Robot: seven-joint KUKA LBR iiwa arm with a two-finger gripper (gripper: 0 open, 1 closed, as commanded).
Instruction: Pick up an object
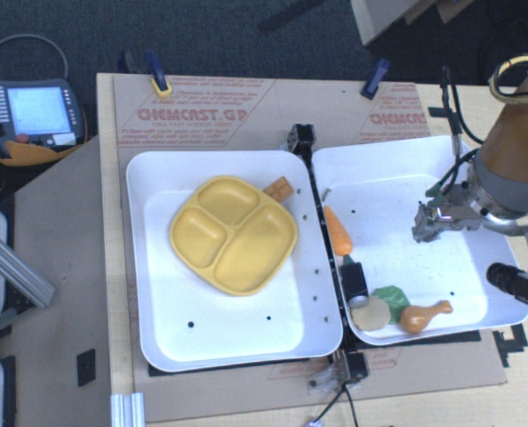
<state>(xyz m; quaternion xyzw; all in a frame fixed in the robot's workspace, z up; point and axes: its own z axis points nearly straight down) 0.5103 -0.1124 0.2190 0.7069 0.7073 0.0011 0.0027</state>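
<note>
In the right bin [397,172] an orange carrot [338,230] lies along the left wall. A black block [353,280] sits below it. At the bin's near left corner are a beige round piece [370,313], a green leafy piece [393,298] and a brown drumstick [424,314]. My gripper [435,221] hangs over the right bin's middle right, apart from all of these, with nothing seen between its fingers.
The left bin [148,265] holds a yellow divided plate [235,234] with a small brown block [279,189] at its upper right edge. A black divider with clamps runs between the bins. A teach pendant [35,118] lies off the bench at left.
</note>
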